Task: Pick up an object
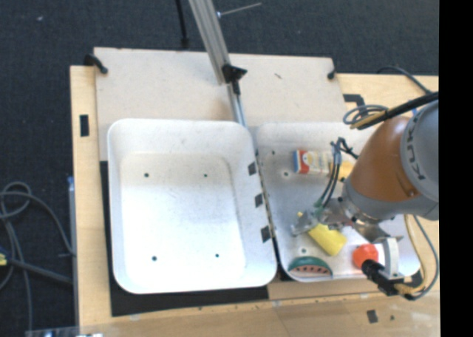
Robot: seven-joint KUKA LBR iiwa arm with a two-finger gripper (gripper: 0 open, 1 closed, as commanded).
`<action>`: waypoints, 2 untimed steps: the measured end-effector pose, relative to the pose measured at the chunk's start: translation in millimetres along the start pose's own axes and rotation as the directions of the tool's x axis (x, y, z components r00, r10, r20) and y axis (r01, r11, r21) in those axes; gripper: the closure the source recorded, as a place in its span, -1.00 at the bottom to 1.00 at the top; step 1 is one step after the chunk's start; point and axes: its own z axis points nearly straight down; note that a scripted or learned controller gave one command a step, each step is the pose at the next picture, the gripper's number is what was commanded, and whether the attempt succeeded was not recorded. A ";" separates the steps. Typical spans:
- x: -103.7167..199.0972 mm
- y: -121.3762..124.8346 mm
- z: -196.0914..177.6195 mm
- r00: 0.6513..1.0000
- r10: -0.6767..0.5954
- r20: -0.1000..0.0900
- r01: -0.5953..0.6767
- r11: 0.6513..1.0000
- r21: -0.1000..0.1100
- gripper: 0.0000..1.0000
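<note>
My gripper point(304, 223) is low inside the right bin point(281, 143), near its left wall. Just to its right, touching or nearly touching it, lies a yellow block point(328, 240). A small white bottle with a red and blue label point(310, 160) lies on its side at the back of this bin. A watermelon-slice toy point(310, 266) rests against the bin's front rim. An orange-red round object point(364, 256) sits at the front right, beside the yellow block. The arm's wrist hides part of the bin floor.
The left bin point(118, 180) stands beside the right one, sharing a middle rim point(260, 195). A metal pole point(211, 25) slants up from behind the bins. Cables point(366, 115) lie at the bench's back right.
</note>
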 end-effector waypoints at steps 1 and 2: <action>-0.9 2.4 -13.1 1.000 0.008 0.001 -0.008 1.000 -0.009 1.00; 1.6 11.3 -59.7 1.000 -0.005 0.001 0.005 1.000 -0.008 1.00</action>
